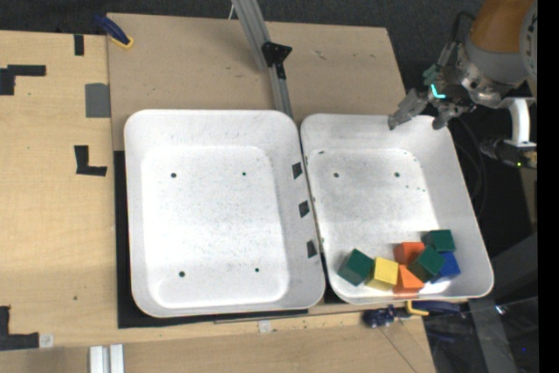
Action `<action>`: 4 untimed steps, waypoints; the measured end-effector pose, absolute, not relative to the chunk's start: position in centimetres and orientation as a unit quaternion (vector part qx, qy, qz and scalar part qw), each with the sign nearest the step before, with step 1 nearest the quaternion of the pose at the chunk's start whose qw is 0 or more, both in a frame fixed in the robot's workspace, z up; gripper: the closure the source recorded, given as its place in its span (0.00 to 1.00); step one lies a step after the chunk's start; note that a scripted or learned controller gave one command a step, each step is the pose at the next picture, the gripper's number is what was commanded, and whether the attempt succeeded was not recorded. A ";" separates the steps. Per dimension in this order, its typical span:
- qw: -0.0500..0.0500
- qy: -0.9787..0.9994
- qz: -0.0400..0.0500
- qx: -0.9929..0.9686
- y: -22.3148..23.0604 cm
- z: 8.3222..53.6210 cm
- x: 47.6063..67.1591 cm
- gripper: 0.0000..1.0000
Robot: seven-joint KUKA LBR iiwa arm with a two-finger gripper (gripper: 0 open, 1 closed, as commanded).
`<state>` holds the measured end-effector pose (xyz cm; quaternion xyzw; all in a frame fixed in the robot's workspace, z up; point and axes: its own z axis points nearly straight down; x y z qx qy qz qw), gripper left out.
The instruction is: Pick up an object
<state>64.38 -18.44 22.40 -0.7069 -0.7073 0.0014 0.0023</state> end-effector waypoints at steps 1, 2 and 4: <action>0.000 -0.708 0.001 -0.707 -18.5 22.7 64.5 0.00; 0.003 -0.708 0.003 -0.706 -17.9 16.3 64.5 0.00; 0.001 -0.708 0.002 -0.706 -18.6 9.0 64.3 0.00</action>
